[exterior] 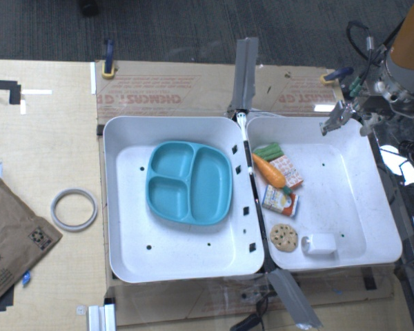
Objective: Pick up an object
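The left bin (124, 254) carries a teal divided plate (190, 183) at its centre. In the right bin (372, 250), a carrot (269, 172), a green vegetable (267, 151), two small cartons (279, 200), a cookie (283, 236) and a white block (320, 244) crowd the left edge; its right half lies bare. The gripper (333, 122) hangs at the far right corner, well apart from them, holding nothing; whether released or clenched I cannot tell.

Tray (190, 183) left bin; cookie (283, 236) right.
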{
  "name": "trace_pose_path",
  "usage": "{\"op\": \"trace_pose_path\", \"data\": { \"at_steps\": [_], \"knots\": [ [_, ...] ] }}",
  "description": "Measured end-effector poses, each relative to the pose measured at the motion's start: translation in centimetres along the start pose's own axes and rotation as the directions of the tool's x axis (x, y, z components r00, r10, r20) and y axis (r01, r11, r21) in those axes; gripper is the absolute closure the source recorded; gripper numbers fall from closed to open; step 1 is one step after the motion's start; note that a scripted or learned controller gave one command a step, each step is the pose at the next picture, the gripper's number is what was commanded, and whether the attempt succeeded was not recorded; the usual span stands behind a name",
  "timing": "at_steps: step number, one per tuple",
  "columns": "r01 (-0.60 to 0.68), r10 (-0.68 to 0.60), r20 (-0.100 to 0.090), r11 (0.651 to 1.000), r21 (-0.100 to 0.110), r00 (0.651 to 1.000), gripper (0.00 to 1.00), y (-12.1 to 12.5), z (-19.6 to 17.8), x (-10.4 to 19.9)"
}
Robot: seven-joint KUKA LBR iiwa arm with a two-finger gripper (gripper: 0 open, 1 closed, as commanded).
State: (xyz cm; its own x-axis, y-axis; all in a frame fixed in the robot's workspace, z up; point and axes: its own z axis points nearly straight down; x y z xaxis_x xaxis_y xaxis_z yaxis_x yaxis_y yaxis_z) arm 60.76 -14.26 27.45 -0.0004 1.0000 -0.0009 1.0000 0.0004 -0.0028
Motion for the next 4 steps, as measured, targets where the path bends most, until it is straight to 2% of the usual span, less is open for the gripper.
{"op": "trace_pose_path", "data": {
  "at_steps": [1,2,3,4],
  "knots": [
    [0.005,-0.005,0.0,1.0,0.0,1.0,0.0,1.3,8.4,6.7],
    [0.002,-0.002,-0.001,1.0,-0.001,1.0,0.0,-2.6,18.1,3.6],
    [-0.002,0.002,-0.001,1.0,0.001,1.0,1.0,-2.6,17.2,3.5],
    [0.124,-0.124,0.001,0.992,-0.002,0.992,1.0,0.7,8.3,7.8]
  ]
}}
